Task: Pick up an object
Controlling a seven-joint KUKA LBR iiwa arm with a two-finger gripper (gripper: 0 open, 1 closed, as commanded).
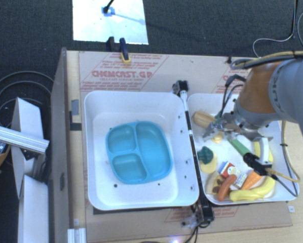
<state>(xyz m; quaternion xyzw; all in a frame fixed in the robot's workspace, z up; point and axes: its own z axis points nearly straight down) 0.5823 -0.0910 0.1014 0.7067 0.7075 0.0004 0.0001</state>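
- Left bin (98, 186), centre-left of the frame: a blue sectioned tray (139, 152) lies flat in the middle, well apart from the arm
- Right bin (204, 103), right of centre: toy foods crowd its lower half – a green piece (206, 154), a sausage (226, 186), a carrot (251, 178), a banana (253, 192)
- Hand (216, 130), upper part of the right bin: low over a yellow piece (217, 137), probably the chosen target, with a tan cylinder (203, 119) just beside it; whether it is open or closed, I cannot tell
- Neighbouring toys leave little room for a clean grasp
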